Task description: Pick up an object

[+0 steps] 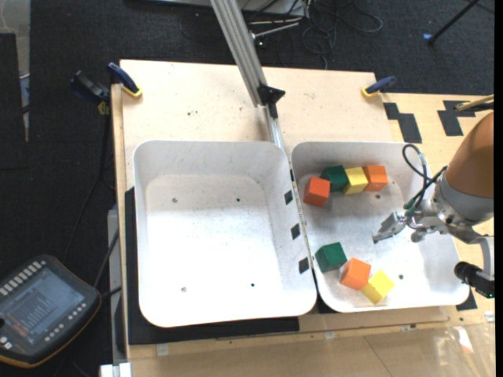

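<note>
The right bin point(416, 289) holds several small cubes. Along its back lie an orange cube point(317, 190), a dark green cube point(335, 177), a yellow cube point(356, 180) and another orange cube point(376, 177). Near the front sit a green cube point(331, 256), an orange cube point(355, 273) and a yellow cube point(377, 286). My gripper point(387, 230) reaches in from the right and hovers over bare bin floor between the two groups, pointing left. Nothing shows between its fingers.
The left bin point(149, 171) stands beside the right one, sharing a middle wall. A slanted metal bar point(240, 42) runs from the top down to the bins' junction. Blue-yellow clamps point(124, 79) grip the board's back corners. A pendant point(39, 309) lies at bottom left.
</note>
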Controlling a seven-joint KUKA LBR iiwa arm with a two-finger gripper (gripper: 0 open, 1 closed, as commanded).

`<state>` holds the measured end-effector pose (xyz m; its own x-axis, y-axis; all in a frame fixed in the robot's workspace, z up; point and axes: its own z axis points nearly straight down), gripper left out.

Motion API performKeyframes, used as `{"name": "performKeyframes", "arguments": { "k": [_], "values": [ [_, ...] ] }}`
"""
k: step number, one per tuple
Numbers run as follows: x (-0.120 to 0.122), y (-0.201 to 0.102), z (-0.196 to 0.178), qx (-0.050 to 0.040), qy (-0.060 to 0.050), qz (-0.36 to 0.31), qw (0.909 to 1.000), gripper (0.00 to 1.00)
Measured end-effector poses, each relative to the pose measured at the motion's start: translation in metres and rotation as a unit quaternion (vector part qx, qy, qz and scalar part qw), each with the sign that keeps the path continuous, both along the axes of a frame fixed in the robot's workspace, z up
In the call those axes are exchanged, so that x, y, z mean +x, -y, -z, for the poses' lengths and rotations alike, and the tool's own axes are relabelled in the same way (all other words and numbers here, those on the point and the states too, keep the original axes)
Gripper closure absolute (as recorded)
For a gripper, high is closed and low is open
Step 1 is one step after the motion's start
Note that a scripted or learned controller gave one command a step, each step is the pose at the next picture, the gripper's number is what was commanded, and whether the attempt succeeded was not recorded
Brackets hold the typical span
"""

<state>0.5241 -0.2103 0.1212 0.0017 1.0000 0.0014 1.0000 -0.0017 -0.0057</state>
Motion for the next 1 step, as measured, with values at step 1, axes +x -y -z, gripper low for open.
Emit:
{"name": "performKeyframes", "arguments": {
  "k": [1],
  "values": [
    [0.0, -0.0004, 0.0274, -0.0008, 0.002, -0.001, 1.0, 0.0]
  ]
}}
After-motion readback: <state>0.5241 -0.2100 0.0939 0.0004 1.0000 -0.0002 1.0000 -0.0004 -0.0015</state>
